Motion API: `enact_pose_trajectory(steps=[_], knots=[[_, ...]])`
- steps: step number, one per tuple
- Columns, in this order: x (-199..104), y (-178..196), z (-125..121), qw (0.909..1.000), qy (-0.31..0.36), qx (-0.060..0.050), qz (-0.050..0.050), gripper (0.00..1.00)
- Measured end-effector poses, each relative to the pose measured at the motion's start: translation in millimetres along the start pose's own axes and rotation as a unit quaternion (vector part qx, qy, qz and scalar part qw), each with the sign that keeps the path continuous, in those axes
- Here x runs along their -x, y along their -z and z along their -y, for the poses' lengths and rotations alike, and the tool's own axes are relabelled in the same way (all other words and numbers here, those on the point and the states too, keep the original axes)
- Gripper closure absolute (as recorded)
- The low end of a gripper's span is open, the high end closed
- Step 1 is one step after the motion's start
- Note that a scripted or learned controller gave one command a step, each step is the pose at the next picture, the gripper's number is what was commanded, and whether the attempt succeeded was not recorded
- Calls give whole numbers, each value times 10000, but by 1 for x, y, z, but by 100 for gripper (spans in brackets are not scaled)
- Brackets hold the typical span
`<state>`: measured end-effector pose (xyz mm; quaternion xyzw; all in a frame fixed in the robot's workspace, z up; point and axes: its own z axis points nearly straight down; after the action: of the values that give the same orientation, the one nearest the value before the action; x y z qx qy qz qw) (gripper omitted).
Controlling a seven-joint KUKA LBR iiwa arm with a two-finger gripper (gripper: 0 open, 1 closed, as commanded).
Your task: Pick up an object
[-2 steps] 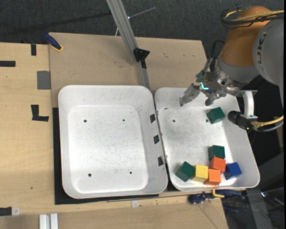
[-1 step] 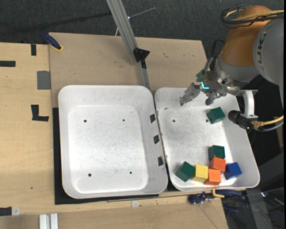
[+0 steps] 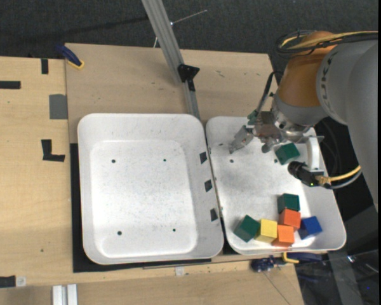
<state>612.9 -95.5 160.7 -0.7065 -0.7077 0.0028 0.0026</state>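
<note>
Two fingers of gripper (image 3: 254, 140) spread apart over right bin (image 3: 241, 176); green block (image 3: 287, 152) just right, ungripped; no legible writing.

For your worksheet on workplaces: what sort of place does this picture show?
Probably a robotics lab bench: a grey and orange robot arm reaches over two white bins, the right one holding coloured blocks.

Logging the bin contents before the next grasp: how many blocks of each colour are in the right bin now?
Green blocks: 3
Orange blocks: 2
Yellow block: 1
Blue block: 1
Total: 7
</note>
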Motion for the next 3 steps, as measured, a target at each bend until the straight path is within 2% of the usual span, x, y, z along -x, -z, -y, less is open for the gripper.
enact_pose_trajectory(steps=[1, 2, 3], knots=[[-3, -45, -2, 10000, 0, 3, 1, 0], [-4, -71, -2, 10000, 0, 13, 3, 0], [-5, -59, -2, 10000, 5, 21, -2, 100]])
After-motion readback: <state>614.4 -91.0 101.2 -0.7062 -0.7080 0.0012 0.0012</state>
